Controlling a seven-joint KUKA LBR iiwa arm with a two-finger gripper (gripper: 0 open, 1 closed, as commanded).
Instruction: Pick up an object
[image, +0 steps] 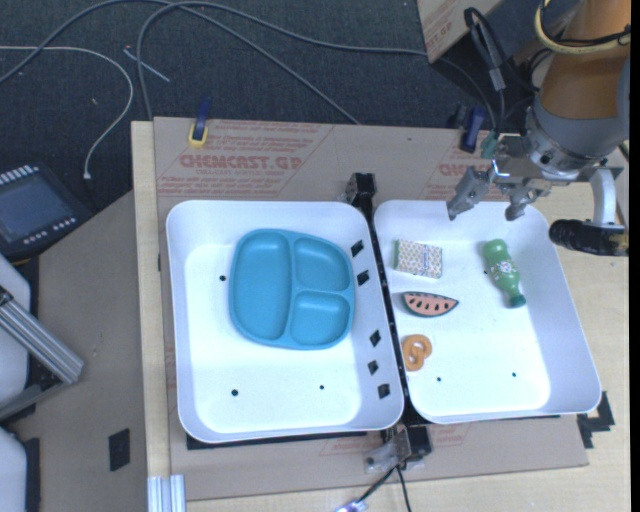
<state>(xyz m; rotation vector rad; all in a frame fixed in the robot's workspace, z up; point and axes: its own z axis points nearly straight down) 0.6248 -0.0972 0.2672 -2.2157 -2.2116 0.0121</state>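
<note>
Closest to where I stand, the front lip of the bench runs out of the picture, with a bit of metal bracket and a dark cable trailing off the bottom edge, so I can't see where either ends. Just past that sit the two white bins, touching along their inner walls, where a row of small black clips lines the seam. In the left bin lies a blue divided plate, flat, three compartments. The right bin holds the small things: nearest, a little orange pretzel-like ring, too small for me to be sure what it is; beyond it a watermelon slice; then a patterned square packet, its print too blurred to read; and over to the right a green bottle lying on its side. At the far rim of the right bin hangs the gripper, its two fingers spread well apart with nothing between them, above the bin's back edge and apart from every object. The arm above it is cut off by the top of the picture, orange band half shown. The cardboard sheet under the bins carries red lettering, partly covered by the bins.
</note>
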